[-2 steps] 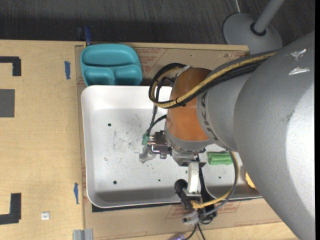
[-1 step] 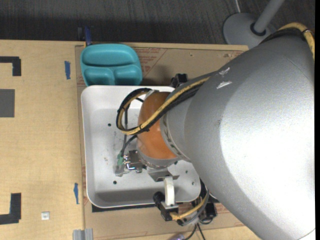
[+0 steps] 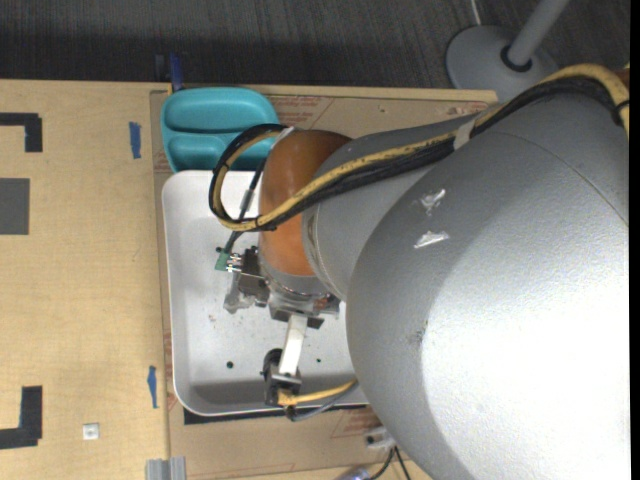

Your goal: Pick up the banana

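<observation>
On the far left is the tan bench [image 3: 80, 268], with a strip of blue tape [image 3: 135, 140] near the bin's corner. Next comes a teal plastic thing [image 3: 215, 118] at the far end of the white bin [image 3: 190, 298]. My pincer [image 3: 243, 286] hangs low over that bin's bare floor, and I cannot tell whether it is released or clenched. I see nothing yellow and curved in its grasp. Right of it, my orange band [image 3: 290, 198] and grey arm [image 3: 480, 298] cover the rest of the bin, so I cannot tell where the banana lies; I judge it is under my own bulk. A grey stand [image 3: 490, 58] sits beyond. I expect the banana to be light, smooth-skinned and easily bruised, so I would take it across the thick middle, squeezing gently.
</observation>
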Controlling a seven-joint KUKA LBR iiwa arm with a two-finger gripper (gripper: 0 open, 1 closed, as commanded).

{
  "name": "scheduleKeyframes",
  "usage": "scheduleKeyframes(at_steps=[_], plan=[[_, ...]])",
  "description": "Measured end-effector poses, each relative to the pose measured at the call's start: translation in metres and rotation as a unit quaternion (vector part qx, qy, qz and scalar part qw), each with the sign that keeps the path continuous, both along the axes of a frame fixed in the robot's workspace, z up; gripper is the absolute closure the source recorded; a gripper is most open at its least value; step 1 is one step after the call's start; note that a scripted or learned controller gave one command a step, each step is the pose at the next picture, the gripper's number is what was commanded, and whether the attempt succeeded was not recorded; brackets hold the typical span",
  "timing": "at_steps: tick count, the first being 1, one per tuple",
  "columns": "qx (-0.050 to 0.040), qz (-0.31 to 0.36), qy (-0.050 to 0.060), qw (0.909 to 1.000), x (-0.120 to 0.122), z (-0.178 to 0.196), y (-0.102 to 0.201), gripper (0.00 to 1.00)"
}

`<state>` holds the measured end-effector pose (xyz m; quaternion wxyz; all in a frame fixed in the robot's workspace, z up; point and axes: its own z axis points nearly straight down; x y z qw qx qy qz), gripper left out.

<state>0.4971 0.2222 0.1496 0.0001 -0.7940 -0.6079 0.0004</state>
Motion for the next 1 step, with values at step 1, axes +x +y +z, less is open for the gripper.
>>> scheduleKeyframes(at_steps=[1], plan=[[0.0009,0.071,-0.001,0.9975,-0.0172,-0.0634,0.0024,0.00]])
